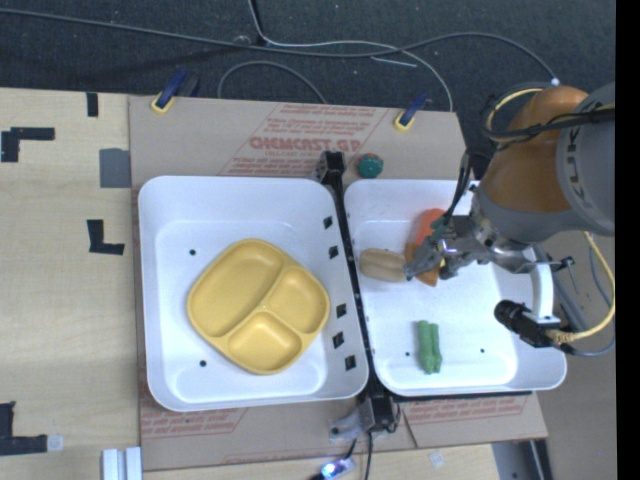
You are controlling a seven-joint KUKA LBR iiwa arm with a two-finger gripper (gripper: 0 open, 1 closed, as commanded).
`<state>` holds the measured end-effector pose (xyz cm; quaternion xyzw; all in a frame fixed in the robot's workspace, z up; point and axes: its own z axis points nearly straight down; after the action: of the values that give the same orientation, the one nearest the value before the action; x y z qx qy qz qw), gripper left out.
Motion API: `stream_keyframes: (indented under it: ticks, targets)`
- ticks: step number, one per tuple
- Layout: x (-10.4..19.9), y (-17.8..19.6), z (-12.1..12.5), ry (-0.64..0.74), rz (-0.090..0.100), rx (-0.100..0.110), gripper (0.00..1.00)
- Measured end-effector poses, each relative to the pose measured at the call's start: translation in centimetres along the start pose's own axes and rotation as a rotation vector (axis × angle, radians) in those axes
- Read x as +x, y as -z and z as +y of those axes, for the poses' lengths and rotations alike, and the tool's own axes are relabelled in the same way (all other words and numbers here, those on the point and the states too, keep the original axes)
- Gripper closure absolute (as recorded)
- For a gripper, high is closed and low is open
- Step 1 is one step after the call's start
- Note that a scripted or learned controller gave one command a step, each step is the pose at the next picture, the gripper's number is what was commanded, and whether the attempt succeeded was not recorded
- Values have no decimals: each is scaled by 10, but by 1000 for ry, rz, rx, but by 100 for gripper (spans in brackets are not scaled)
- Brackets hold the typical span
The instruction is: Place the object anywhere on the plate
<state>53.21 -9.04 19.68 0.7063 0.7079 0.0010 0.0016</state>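
Desk [60, 298]: pale wood surface.
Cardboard sheet [260, 138]: flat on desk, under bins.
Left bin [165, 268]: on cardboard.
Right bin [480, 363]: touching left bin's side.

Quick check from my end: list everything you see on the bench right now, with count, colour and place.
Bins: two, white, side by side on the cardboard sheet.
Plate: one, yellow, three compartments, in the left bin.
Tan object: one, beige, right bin, near the divider, beside the gripper.
Orange object: one, orange, right bin, partly hidden behind the gripper.
Green object: one, green, elongated, lower part of the right bin.
Teal ball: one, on the cardboard above the bins.
Clamps: two, blue and yellow, at the cardboard's top edge.
Cables: several, black, across the dark floor.
Gripper: one, dark, low over the right bin.
Arm: one, grey with an orange band.
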Motion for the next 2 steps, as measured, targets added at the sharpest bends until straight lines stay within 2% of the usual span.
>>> stream_keyframes:
  ticks: [1,2]
  targets:
    - [0,45,1,-1,0,0,100]
    - [48,33,19,3,2,6,100]
